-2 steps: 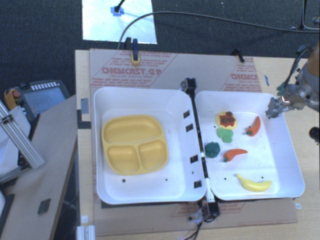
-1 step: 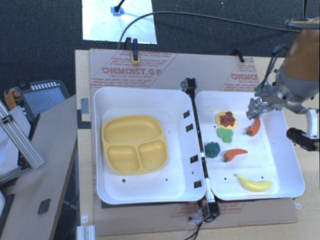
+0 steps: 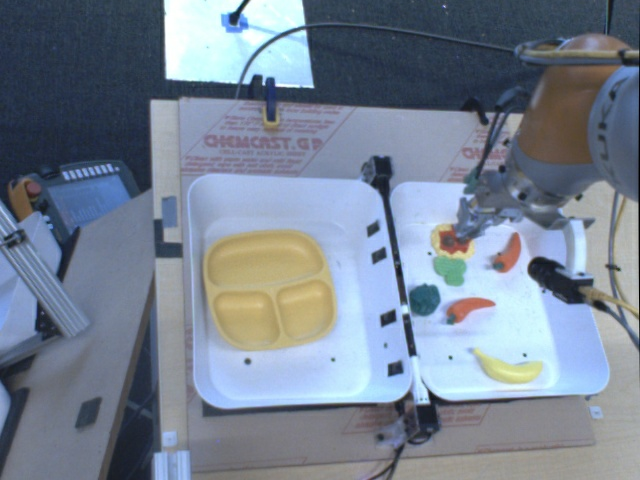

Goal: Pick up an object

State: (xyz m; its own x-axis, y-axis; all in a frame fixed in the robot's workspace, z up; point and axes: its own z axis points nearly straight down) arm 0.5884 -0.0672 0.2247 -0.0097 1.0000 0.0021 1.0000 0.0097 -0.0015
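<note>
Lying under the end effector [image 3: 462, 230], a flat yellow toy with a red patch [image 3: 450, 241] sits in the upper part of the right bin [image 3: 590, 363]; the tip is low over its red area, and contact cannot be made out. Whether the end effector is apart or together cannot be told from this slanted angle.

Just below that toy is a small light green piece [image 3: 452, 268], touching or nearly touching it. To the end effector's right lies an orange-red pepper [image 3: 507, 252], tilted. Further below and slightly left of the end effector is a dark green broccoli-like toy [image 3: 425, 299], with an orange carrot-like toy [image 3: 470, 309] just beside it. Well below, near the bin's front edge, lies a yellow banana [image 3: 509, 368].

Rising up and to the right of the end effector is the arm [image 3: 575, 108], grey with its orange band.

Well to the end effector's left, the left bin [image 3: 300, 193] holds a yellow divided tray [image 3: 268, 288] with three compartments. Both bins rest side by side on a cardboard sheet [image 3: 300, 138] covering the surface [image 3: 165, 128].
</note>
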